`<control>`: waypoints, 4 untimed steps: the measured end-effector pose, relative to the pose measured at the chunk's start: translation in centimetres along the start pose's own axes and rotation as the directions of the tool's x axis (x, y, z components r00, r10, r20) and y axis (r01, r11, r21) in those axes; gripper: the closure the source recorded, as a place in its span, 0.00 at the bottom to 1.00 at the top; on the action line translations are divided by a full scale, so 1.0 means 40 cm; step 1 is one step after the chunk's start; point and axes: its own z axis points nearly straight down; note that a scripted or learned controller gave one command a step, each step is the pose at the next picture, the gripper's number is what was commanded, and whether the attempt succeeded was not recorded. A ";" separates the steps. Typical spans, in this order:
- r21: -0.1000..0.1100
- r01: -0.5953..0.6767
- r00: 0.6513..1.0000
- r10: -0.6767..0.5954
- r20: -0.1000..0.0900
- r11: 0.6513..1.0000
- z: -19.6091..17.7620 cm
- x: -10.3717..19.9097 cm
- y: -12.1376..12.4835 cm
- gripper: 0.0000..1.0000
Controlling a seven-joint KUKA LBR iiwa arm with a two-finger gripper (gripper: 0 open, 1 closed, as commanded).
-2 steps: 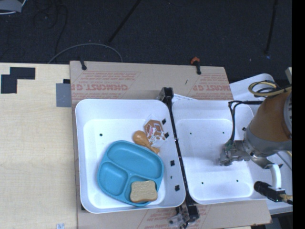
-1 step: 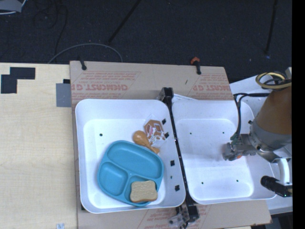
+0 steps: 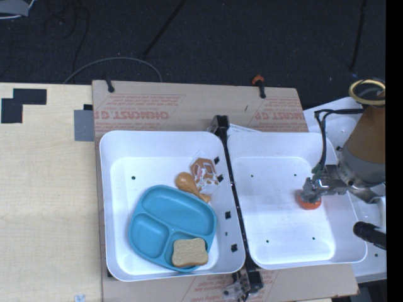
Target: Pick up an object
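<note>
Two white bins sit side by side on cardboard printed "CHEMCRZT GF", seen reversed. The left bin (image 3: pixel 116 168) holds a blue divided tray (image 3: pixel 154 222) carrying a bread slice (image 3: pixel 189 252), beside a wooden spoon (image 3: pixel 187 184) and a clear packet (image 3: pixel 204 172). In the right bin (image 3: pixel 277 244), the gripper (image 3: pixel 310 194) sits at a small orange object (image 3: pixel 308 202); how its fingers stand cannot be told.
</note>
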 end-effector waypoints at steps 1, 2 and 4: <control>-0.001 0.000 1.000 0.000 0.001 1.000 -0.125 -0.010 0.026 1.00; 0.003 0.004 1.000 -0.004 -0.002 1.000 -0.140 0.127 0.037 1.00; 0.006 0.003 1.000 -0.003 -0.002 1.000 -0.159 0.380 0.015 1.00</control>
